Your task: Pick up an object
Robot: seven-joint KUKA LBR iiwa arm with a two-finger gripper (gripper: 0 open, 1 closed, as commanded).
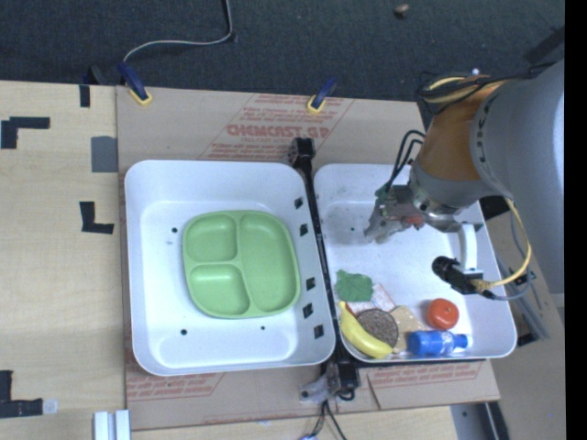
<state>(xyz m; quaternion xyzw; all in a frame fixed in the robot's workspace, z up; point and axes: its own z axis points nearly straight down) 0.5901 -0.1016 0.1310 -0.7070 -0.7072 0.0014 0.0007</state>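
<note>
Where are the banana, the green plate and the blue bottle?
banana (360,335), camera view, middle of its curve.
green plate (241,263), camera view, centre divider.
blue bottle (433,343), camera view, its body.

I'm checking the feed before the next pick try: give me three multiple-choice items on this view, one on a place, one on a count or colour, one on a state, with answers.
1. Where does the green divided plate lie?
A. in the left bin
B. in the right bin
C. on the cardboard outside both bins

2. What colour is the bottle at the near edge of the right bin?
A. green
B. blue
C. white

3. Where is the tool?
A. over the plate
B. over the bare far part of the right bin, apart from the objects
C. resting on the banana

Answers: 1 A, the plate fills the middle of the left bin. 2 B, its body is blue. 3 B, the objects cluster nearer the camera.
</note>
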